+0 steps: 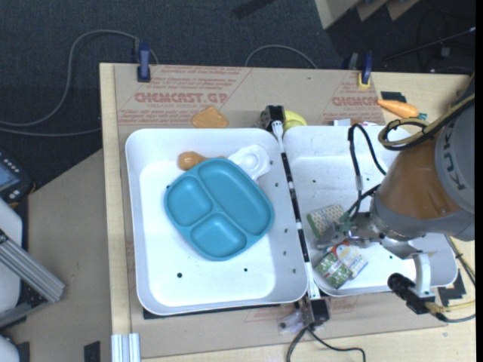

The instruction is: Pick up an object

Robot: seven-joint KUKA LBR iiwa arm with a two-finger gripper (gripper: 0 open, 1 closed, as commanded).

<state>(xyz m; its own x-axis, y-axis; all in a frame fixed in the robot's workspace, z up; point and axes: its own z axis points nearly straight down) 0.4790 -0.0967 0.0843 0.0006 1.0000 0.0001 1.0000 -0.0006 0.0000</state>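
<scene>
Dark carpet surrounds the tabletop (121, 225), which is covered with brown cardboard and carries two shallow white bins side by side. Inside the left bin (151, 277) lies a blue divided plate (219, 208), turned at an angle. A small orange-brown object (191, 159) sits just beside the plate's upper left edge, and a white rounded piece (250, 161) touches the plate's upper right edge.

From the right side the grey and orange arm (419, 194) reaches over the right bin (324, 153). Its tool (343, 232) is low in the near left part of this bin, but I cannot tell if it is spread or pressed together. Just to the left of the tool lies a small dotted packet (324, 219), and just below it a green and white packet (339, 265); whether the tool touches either one is not clear.

Behind the bins, on the cardboard, rest an orange piece (210, 118), a yellow object (293, 119) and a small carrot-like thing (398, 108).
</scene>
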